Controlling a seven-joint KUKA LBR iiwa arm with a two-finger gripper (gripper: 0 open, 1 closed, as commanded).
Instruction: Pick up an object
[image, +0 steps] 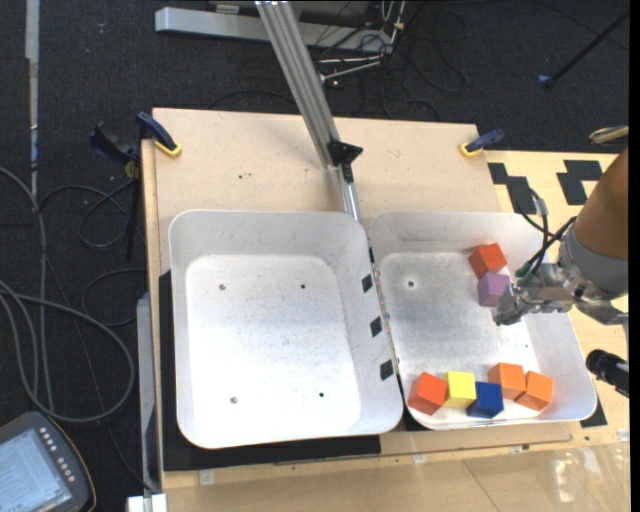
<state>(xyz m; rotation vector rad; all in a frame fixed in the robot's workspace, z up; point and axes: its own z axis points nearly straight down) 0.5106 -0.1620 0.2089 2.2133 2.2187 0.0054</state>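
The right bin (440, 300) holds several small blocks. An orange block (487, 259) lies near its far right, with a purple block (492, 288) just in front of it. Along the bin's near edge sit an orange block (429, 391), a yellow block (461, 386), a blue block (488, 399) and two more orange blocks (511, 378) (539, 389). My gripper (510, 310) reaches in from the right and hangs low just right of and below the purple block, touching or nearly touching it. Nothing shows between its fingers.
The left bin (265, 325) lies beside the right one, with a black-marked divider (375, 310) between them. A grey metal pole (305, 80) slants in from the top. Clamps (160, 135) (480, 142) sit at the board's far corners.
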